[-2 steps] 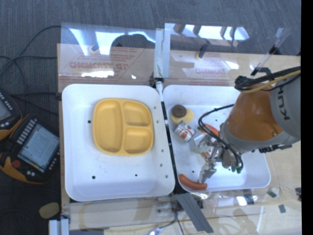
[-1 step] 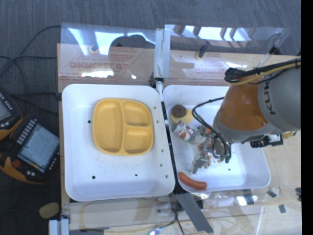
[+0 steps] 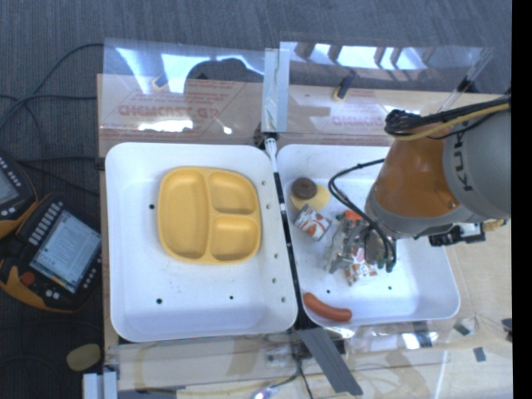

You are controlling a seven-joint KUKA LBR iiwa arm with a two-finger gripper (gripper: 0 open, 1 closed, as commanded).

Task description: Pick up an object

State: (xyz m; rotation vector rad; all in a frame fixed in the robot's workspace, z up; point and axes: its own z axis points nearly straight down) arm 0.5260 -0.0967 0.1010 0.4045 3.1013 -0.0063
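My gripper (image 3: pixel 356 256) hangs low over the middle of the right bin (image 3: pixel 432 293), below the orange band of the arm. Its fingers reach down among small items: a red and white packet (image 3: pixel 361 269) lies right under them, touching or nearly so. A red and white striped can (image 3: pixel 312 222) lies just to the left. A brown and yellow round toy (image 3: pixel 304 191) sits at the bin's upper left. A red sausage (image 3: pixel 327 307) rests near the bin's front edge. Whether anything sits between the fingers is hidden by the clutter.
The left bin (image 3: pixel 133 298) holds a yellow divided plate (image 3: pixel 209 214). A clear plastic wall (image 3: pixel 274 81) stands behind both bins. Controllers and cables (image 3: pixel 46 248) lie on the floor at far left. The arm's body covers the right bin's upper right.
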